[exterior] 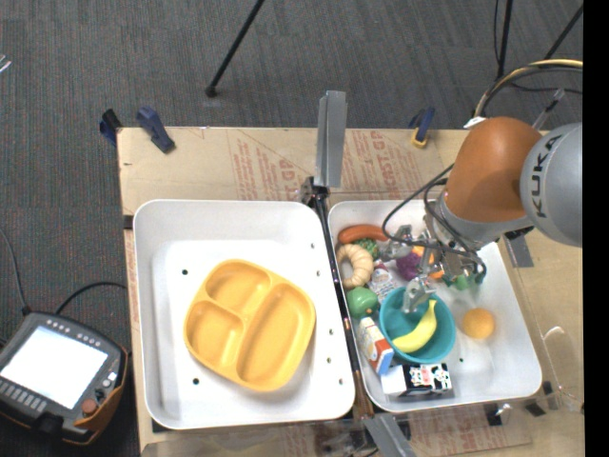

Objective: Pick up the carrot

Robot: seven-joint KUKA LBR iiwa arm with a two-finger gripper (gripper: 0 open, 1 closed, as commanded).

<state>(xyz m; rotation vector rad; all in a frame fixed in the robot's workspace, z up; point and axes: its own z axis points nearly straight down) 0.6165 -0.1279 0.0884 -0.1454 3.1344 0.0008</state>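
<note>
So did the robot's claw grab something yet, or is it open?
Gripper: cannot be told; it hangs over the teal bowl with the banana.

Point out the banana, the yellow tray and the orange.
banana (422,329): camera view, middle of its curved body.
yellow tray (249,324): camera view, central divider.
orange (478,324): camera view, middle of the fruit.

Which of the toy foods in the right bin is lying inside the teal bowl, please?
The banana: it alone rests in the bowl, while the orange lies on the bin floor.

Fixed overhead camera, slanted down on both bins (152,255) (arm (533,174) entering right)
</note>
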